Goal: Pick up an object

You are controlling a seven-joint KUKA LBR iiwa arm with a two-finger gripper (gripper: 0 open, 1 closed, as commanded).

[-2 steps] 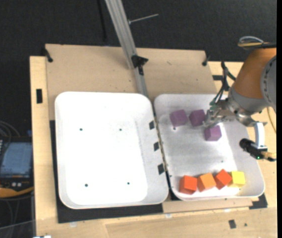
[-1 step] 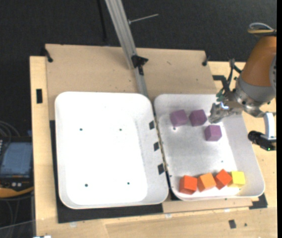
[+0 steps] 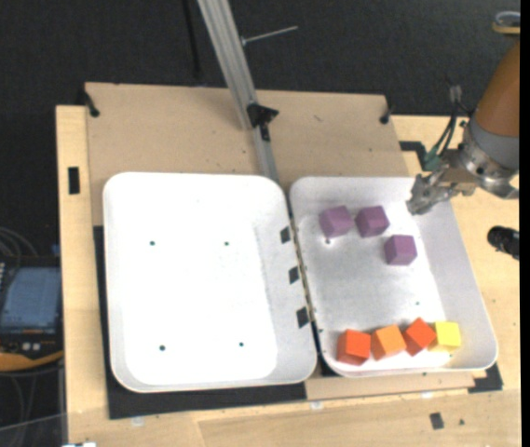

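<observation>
Camera view has your gripper [image 3: 423, 194] sitting over the right bin [image 3: 460, 277] up at about 1 o'clock of that bin, right by its top right corner. It's small and blurry from this angle, so I honestly can't tell how the hand is set, and nothing visible is caught in it.

Closest candidates are the three purple cubes. One [image 3: 372, 221] sits near the gripper at roughly its 8 o'clock, another [image 3: 336, 220] is just beside that one at its 9 o'clock, and the third [image 3: 400, 249] is on its own lower down, at about 7 o'clock from the gripper. Along the bin's 6 o'clock edge you've got a row: two orange cubes [image 3: 354, 345] [image 3: 387, 340], a red-orange cube [image 3: 419, 334] and a yellow cube [image 3: 448, 333], packed touching each other against the wall.

What I'd worry about:
- the two purple cubes side by side. Come down between them and you'll probably shove both instead of grabbing either
- that bottom row (no room for a finger between neighbours, and the wall's right there)
- descending where you are now, so near the rim you could clip it

My guess is the lone purple cube is your safest bet. The left bin [image 3: 190, 277] isn't in play.
</observation>
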